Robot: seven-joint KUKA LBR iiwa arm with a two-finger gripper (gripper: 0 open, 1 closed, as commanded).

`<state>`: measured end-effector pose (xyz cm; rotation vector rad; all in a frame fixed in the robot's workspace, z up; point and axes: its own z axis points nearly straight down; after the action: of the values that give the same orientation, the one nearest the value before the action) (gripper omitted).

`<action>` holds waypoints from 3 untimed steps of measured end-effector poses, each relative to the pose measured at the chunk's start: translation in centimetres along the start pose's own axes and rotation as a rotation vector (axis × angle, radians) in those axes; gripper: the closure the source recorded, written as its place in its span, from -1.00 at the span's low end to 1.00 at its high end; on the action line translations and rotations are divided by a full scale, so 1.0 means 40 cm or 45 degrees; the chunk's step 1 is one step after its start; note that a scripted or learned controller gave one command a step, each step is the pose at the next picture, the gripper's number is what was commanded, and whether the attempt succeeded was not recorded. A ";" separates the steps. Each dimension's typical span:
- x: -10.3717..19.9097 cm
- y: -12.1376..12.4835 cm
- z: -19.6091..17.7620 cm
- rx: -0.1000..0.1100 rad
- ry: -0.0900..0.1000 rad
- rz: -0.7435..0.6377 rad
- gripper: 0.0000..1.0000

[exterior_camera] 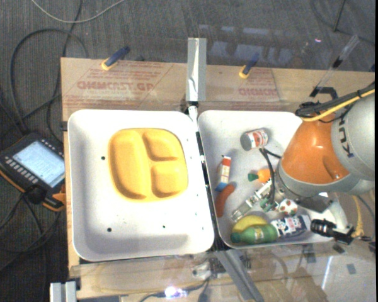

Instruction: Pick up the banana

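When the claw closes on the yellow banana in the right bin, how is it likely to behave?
The curved yellow banana looks smooth, so it may slip or pivot. It lies against the green plastic bottle, which would probably get nudged. Likely stiff and light, like a toy.

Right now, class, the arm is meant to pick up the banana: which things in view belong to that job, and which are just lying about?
Belongs to the job:
banana, low in the right bin
gripper, just above the banana

Just lying about:
yellow divided tray in the left bin
green bottle
small can
carrot
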<state>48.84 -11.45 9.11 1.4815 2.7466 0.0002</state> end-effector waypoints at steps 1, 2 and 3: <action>0.016 0.014 0.000 -0.003 0.000 -0.304 -1.00; 0.006 0.007 0.002 -0.003 0.012 0.457 -1.00; -0.002 0.000 0.002 0.000 0.013 0.429 -1.00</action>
<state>48.89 -11.53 9.03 1.9271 2.4663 0.0130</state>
